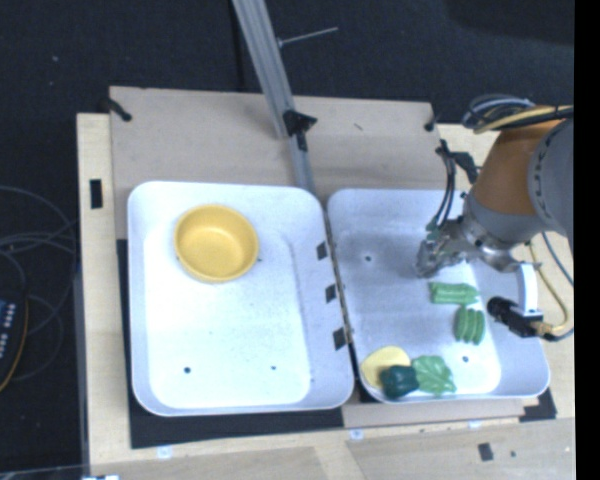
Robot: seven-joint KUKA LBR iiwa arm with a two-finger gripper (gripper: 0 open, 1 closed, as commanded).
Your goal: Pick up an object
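At the near edge of the right bin (380, 218) sit a dark green block (399, 380), a yellow piece (382, 359) touching it and a light green leafy item (435, 373) just beside. Farther back lie a green ridged pod (469, 324) and a pale green bar (453, 292). The jaws (433, 258) hang just above that bar; whether they are released or clenched cannot be told. A yellow bowl (216, 243) rests in the left bin (230, 368).

In the right bin lie a green block (453, 292), a ridged green piece (469, 324), a pale yellow disc (382, 359), a dark green lump (399, 380) and a leafy green piece (435, 373).
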